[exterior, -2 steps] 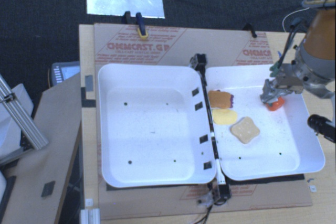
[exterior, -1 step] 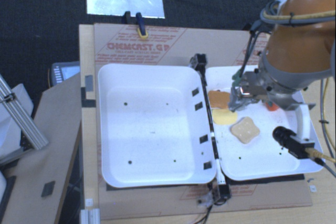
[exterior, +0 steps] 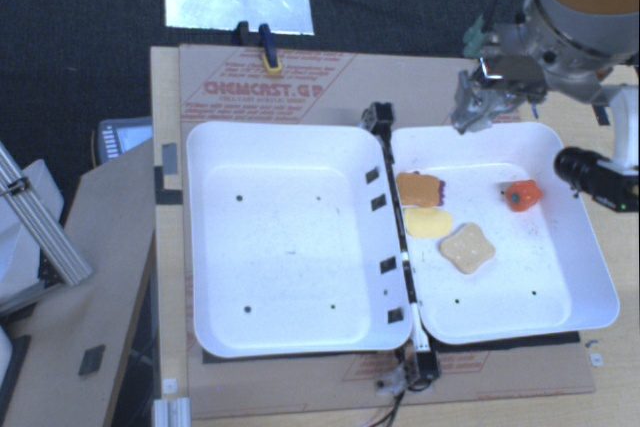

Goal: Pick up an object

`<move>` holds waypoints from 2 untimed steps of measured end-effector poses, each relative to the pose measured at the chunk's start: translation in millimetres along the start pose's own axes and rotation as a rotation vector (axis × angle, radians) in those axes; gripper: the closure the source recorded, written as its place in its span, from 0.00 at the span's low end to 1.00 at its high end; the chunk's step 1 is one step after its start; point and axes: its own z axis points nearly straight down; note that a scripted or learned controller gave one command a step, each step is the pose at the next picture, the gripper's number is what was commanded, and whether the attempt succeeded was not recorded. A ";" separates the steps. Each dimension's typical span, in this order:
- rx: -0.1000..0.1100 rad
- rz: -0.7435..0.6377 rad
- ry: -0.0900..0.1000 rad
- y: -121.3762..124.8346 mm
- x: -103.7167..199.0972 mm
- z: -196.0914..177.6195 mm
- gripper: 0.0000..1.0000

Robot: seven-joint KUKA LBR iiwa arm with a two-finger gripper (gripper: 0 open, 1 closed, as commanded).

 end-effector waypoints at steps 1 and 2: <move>0.024 -0.007 -0.001 11.6 113.1 57.1 1.00; 0.018 -0.005 0.001 -23.3 177.9 33.9 1.00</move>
